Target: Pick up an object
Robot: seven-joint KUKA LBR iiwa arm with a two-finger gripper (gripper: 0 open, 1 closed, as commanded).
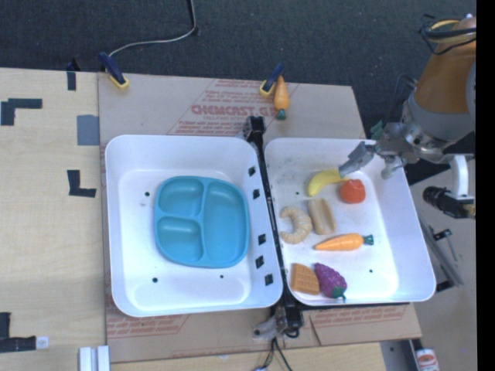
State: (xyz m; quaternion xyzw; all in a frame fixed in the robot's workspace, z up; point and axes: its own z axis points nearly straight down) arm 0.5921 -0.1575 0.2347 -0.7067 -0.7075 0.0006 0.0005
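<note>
The right bin [402,230] holds several toy foods: a yellow banana [324,181], a red tomato [352,192], a tan hot dog bun [321,216], a pale croissant [296,225], an orange carrot [340,243], a waffle-like cracker [305,279] and purple grapes [331,280]. My gripper [373,161] hangs over the bin's upper right part, just above and right of the banana and tomato. Its fingers [356,160] are spread apart with nothing between them.
The left bin [131,207] holds a blue divided plate [202,221]. Another toy carrot [281,97] lies on the cardboard behind the bins. Clamps sit along the cardboard's back edge, and a cable runs across the dark floor behind.
</note>
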